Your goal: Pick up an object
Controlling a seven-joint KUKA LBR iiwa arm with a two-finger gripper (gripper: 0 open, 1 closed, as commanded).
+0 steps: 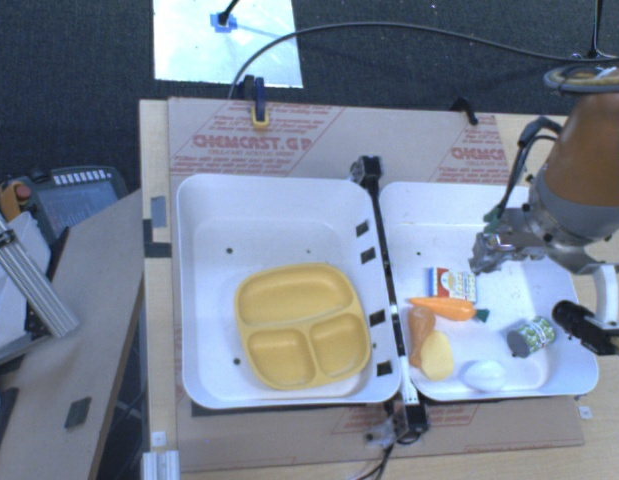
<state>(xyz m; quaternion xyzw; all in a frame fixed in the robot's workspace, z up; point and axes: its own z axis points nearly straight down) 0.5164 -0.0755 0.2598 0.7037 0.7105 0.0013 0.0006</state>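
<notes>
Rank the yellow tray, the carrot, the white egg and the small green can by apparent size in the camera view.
1. yellow divided tray
2. carrot
3. white egg and green can: look alike, so unranked.

A yellow three-compartment tray (301, 325) lies in one white bin (204, 268), well apart from the gripper (489, 253), toward the view's left. A yellow clamp (258, 103) sits farther off still, up-left.

The arm (587, 168) is cut off by the right edge; just beside the fingers, the small carton's (451, 284) print is unreadable.
</notes>
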